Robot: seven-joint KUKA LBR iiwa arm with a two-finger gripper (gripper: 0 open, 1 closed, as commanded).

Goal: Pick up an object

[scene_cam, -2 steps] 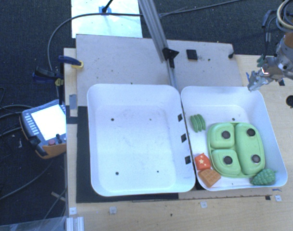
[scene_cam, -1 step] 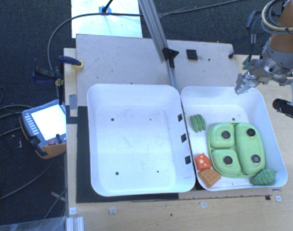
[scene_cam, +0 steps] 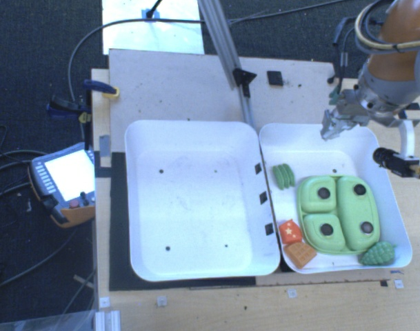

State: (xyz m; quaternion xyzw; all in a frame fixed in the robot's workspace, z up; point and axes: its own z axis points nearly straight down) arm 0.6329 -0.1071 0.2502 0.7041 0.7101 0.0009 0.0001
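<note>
Five objects in the right bin, none beneath the gripper, finger state impossible to tell.

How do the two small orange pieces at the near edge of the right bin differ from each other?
The red-orange block is brighter and redder, with a pale mark on top; the tan-orange piece is duller and shows a faint grid texture. The red-orange block lies farther into the right bin; the tan-orange piece sits at its near rim. Both are small, squarish and beside the green tray.
</note>
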